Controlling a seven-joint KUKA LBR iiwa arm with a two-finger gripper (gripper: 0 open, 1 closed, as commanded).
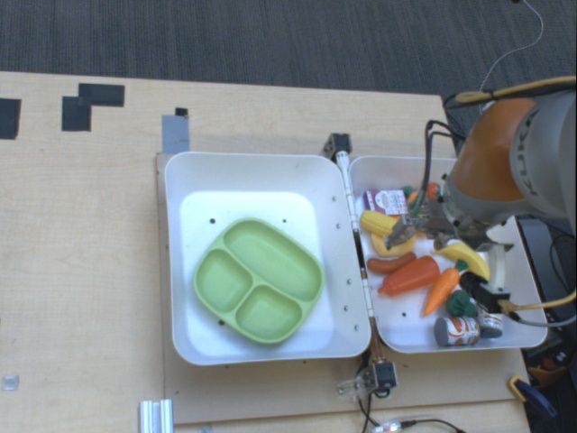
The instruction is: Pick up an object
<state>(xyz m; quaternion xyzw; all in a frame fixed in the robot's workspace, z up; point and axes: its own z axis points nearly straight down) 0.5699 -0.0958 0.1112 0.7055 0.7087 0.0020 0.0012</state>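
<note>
— What can we actually make out of the gripper (424, 219)?

— Not much. The arm (514, 152) comes in over the right bin (532, 332) and its grey body and orange band cover the far corner of that bin. We see only dark parts low over the toys, and we cannot tell whether the jaws are released or clenched, or whether anything sits between them.

— And the things to pick?

— They lie heaped in the right bin. Right at the jaws, on the side toward the divider, we see a yellow corn cob (380, 223) with a purple packet (389, 200) just beyond it. Nearer to us than the jaws lie a red sausage (389, 263) and an orange pepper (410, 276), touching. A banana (466, 256) sits just under the wrist, a carrot (441, 290) slants beside it, and a small can (460, 331) rests at the near rim. A green thing above the can is too small for us to name.

— The other bin?

— The left bin (243, 174), well apart from the jaws, carries a green divided plate (259, 280). Cables trail around the wrist.
</note>
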